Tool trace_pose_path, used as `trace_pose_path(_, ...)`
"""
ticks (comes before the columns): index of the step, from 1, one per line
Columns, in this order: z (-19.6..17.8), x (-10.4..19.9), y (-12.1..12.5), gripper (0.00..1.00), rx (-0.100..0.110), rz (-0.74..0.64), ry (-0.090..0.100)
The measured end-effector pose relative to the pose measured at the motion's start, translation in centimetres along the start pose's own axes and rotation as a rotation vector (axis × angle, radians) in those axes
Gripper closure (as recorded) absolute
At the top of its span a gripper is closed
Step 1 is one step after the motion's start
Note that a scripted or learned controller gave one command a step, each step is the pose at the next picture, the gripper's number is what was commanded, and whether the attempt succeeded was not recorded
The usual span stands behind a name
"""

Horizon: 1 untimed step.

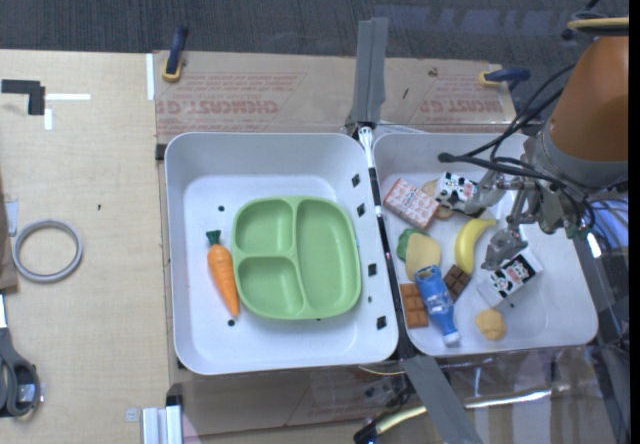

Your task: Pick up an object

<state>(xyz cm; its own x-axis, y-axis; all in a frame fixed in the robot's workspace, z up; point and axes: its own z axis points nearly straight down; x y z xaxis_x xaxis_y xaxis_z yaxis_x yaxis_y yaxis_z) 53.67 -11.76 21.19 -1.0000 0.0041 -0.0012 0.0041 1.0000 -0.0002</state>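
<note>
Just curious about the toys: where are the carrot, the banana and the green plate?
orange toy carrot [224,279], camera view, mid-body
yellow toy banana [468,243], camera view, middle curve
green three-compartment plastic plate [297,258], camera view, central divider

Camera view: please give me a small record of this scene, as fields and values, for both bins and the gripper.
left bin: green divided plate; toy carrot beside the plate's left edge
right bin: banana, blue bottle, pink wafer block, two cow-print cartons, small round tan item
gripper: gripper low over the right bin, between banana and lower carton
held object: cannot tell
bench, left side: grey ring
</note>
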Motion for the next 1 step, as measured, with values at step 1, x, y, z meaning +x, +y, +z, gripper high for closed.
trace_pose_path(1,1.94,-1.85,-2.04,0.00,0.001,0.448,0.000)
